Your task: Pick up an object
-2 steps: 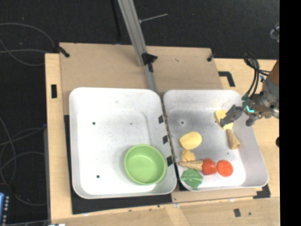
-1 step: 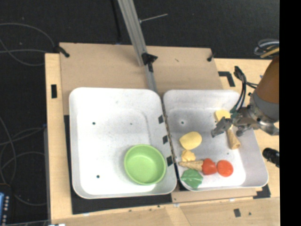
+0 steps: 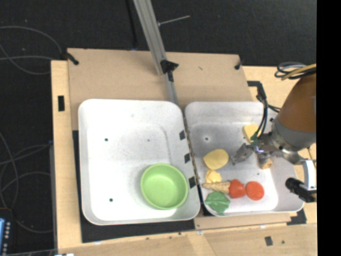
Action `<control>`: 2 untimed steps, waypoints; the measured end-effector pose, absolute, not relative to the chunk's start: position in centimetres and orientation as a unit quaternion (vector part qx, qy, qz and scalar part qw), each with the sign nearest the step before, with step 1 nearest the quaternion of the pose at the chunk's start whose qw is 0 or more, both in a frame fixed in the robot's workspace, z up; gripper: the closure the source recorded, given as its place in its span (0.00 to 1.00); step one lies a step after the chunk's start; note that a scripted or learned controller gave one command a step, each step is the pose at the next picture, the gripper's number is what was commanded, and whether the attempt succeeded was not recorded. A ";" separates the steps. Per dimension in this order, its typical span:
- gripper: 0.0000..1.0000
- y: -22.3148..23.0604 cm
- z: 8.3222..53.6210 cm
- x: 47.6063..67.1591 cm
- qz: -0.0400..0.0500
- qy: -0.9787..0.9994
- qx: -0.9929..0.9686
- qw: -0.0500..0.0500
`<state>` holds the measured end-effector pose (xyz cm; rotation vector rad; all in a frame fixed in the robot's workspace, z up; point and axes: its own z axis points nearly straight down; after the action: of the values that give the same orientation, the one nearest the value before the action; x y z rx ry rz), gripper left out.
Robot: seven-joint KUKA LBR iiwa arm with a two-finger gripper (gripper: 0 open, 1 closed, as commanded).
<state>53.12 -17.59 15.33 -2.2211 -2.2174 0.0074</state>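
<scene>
The right bin (image 3: pixel 224 116) holds several small toys. A yellow oval piece (image 3: pixel 216 158) lies near its middle, with a smaller yellow piece (image 3: pixel 213 176) just below it. A tan cone-shaped piece (image 3: pixel 216 185) points left beside two red round pieces (image 3: pixel 237 189) (image 3: pixel 255 191). A green piece (image 3: pixel 217 201) sits at the front edge. Another yellow piece (image 3: pixel 249 130) lies by the right wall, partly hidden by the arm. My gripper (image 3: pixel 253 152) hangs low over the right half of this bin, right of the yellow oval and above the red pieces. Nothing shows held in it.
The left bin (image 3: pixel 117 127) holds a green bowl (image 3: pixel 164 185) in its front right corner. A slanted metal pole (image 3: pixel 152 31) rises behind the bins. The arm's grey and orange body (image 3: pixel 298 116) covers the right bin's right wall.
</scene>
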 end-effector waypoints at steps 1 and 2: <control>0.00 -17.7 10.0 53.0 0.002 -0.706 -0.708 0.001; 1.00 -17.7 11.4 53.3 -0.002 -0.704 -0.710 -0.002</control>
<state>53.26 -17.73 11.44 -2.2328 -2.2152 -0.0049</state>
